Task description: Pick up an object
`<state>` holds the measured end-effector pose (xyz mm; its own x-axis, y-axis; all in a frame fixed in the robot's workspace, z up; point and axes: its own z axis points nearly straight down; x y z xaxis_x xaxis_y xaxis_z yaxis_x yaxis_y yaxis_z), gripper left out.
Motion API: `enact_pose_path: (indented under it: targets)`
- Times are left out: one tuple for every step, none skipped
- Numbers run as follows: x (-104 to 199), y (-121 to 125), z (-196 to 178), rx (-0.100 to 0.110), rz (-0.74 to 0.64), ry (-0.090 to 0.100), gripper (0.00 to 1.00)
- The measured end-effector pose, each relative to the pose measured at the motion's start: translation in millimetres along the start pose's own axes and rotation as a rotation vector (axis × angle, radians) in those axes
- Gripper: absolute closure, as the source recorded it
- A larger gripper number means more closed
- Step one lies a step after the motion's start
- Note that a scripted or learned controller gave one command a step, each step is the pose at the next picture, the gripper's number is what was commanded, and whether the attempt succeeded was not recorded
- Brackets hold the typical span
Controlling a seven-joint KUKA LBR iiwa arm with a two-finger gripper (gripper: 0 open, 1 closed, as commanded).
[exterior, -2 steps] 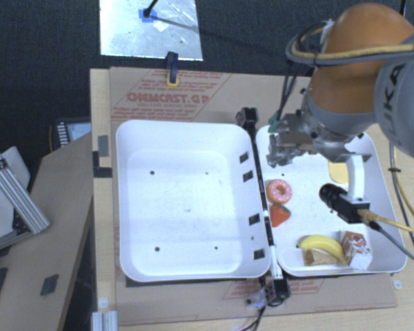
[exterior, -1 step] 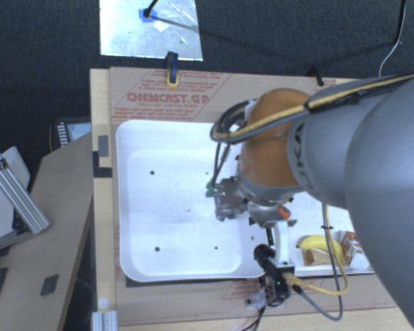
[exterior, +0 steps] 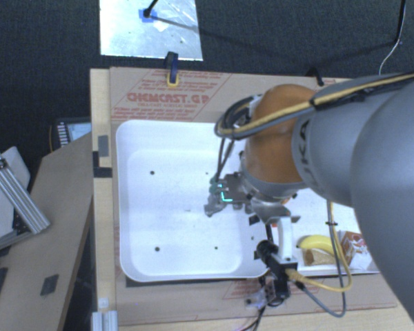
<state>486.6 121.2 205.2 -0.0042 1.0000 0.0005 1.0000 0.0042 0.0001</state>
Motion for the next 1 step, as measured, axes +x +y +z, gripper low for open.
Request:
enact_pose_path:
  targets:
    - [-21.6, 115.7, -50.4, -0.015, -0.001, -0.001, 0.0]
